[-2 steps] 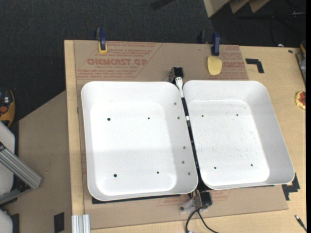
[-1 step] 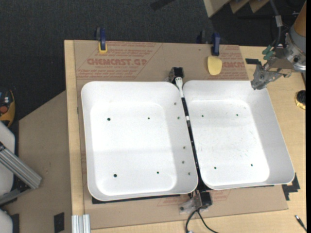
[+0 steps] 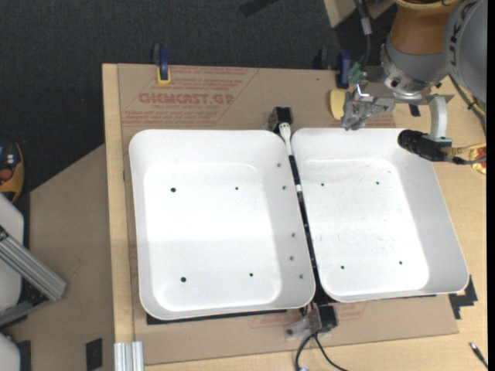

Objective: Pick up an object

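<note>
Camera view, surface (image 3: pixel 193 99): we record a brown board carrying two shallow white bins side by side, presumably so one serves as source and the other as drop.
Camera view, left bin (image 3: pixel 147 207): white, with a few small dark dots on its floor; we judge them fixing points, not objects.
Camera view, right bin (image 3: pixel 441 230): white, similar dots plus faint specks; we find nothing graspable in it.
Camera view, task object: we cannot identify one in either bin; a small pale yellow item (image 3: pixel 337 103) lies on the surface just beyond the right bin's far rim, beside the end effector.
Camera view, end effector (image 3: pixel 357 118): poised at the right bin's far rim, under the orange-banded wrist; whether spread or pressed together we cannot tell.
Camera view, clamp (image 3: pixel 162 62): blue and yellow, on the board's far edge, likely pinning it.
Camera view, writing: red print on the board reads "CHEMCAST GP"; the smaller lines are illegible.
</note>
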Controlling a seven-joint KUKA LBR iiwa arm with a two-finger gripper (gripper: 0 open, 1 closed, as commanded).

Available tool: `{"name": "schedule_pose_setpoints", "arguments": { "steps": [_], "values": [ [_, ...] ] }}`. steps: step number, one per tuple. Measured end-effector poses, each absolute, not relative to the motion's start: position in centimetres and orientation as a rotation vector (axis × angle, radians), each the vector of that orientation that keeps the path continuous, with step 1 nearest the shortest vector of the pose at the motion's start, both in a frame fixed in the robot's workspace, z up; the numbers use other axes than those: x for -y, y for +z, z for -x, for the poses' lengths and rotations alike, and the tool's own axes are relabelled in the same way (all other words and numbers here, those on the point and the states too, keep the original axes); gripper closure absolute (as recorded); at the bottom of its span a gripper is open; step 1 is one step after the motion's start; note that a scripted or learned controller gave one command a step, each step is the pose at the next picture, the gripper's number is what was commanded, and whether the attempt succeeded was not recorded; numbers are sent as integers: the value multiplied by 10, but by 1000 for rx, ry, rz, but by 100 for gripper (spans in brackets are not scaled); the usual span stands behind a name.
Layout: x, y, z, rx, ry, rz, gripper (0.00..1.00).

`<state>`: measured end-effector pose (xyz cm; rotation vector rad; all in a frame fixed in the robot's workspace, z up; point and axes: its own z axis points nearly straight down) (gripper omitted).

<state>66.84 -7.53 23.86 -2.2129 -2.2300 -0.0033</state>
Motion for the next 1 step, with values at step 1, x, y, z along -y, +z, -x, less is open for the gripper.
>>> {"name": "schedule_pose_setpoints", "arguments": {
  "steps": [1],
  "values": [
    [95, 303, -667, 2225, -5, 2226, 100]
  ]
}}
